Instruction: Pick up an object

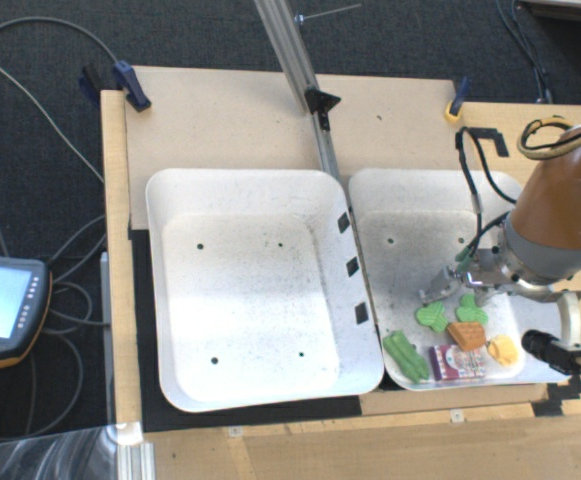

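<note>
Where small objects [457,340] crowd the right bin [410,208], the end effector [448,290] hangs.

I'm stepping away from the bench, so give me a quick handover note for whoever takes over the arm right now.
Gripper: low in the right bin, just above the pile of objects; whether its fingers are open or shut cannot be told, and nothing is visibly held.
Objects: all clustered at the right bin's near edge: a green piece nearest the gripper, a second green piece, a long green piece, an orange-brown block, a yellow piece and a purple-and-white packet.
Done: arm positioned over the pile.
Left: grasp one object and lift it.
</note>
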You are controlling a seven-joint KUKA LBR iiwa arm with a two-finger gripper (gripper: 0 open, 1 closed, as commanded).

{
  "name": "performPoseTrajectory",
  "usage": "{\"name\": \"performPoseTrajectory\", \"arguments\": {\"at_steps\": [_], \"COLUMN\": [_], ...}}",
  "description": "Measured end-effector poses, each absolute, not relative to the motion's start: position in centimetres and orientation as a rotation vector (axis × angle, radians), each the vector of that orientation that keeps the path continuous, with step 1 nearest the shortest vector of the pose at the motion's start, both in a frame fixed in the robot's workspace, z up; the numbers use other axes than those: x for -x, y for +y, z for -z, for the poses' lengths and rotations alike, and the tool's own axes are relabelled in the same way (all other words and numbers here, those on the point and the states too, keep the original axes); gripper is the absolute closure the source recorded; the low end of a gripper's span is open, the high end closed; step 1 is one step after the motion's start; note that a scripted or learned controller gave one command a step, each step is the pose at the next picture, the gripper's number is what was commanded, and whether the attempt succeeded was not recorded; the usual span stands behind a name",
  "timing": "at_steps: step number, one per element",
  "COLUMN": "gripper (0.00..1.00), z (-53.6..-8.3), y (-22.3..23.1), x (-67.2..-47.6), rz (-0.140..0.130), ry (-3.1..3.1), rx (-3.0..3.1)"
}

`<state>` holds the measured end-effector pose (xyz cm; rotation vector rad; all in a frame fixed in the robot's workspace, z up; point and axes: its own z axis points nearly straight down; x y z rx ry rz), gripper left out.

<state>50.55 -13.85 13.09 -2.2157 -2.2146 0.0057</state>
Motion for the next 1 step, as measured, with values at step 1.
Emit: {"name": "performPoseTrajectory", "arguments": {"at_steps": [1], "gripper": [0.0], "z": [-9.35], "y": [-13.84], "x": [-50.69], "rz": [0.003], "ry": [-2.222], "rx": [2.222]}}
